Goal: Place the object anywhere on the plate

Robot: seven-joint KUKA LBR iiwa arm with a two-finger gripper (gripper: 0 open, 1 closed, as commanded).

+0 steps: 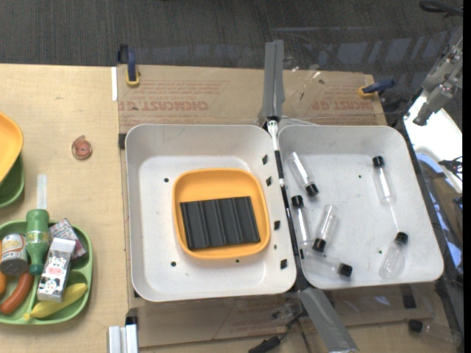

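Dark carpet lies behind the counter (pixel 59 109), a pale wood surface with cardboard under two white bins. At upper right, near the frame edge, part of the arm and its end effector (pixel 441 76) sits outside the right bin's far corner; whether it is apart or together cannot be told. Right bin (pixel 412 160) contains several clear vials with black caps (pixel 302 173), scattered and lying flat. Left bin (pixel 147 197) contains the orange plate (pixel 221 186), and a dark ribbed object (pixel 221 222) rests on it. A green tray of toy food (pixel 44 282) sits at far left.
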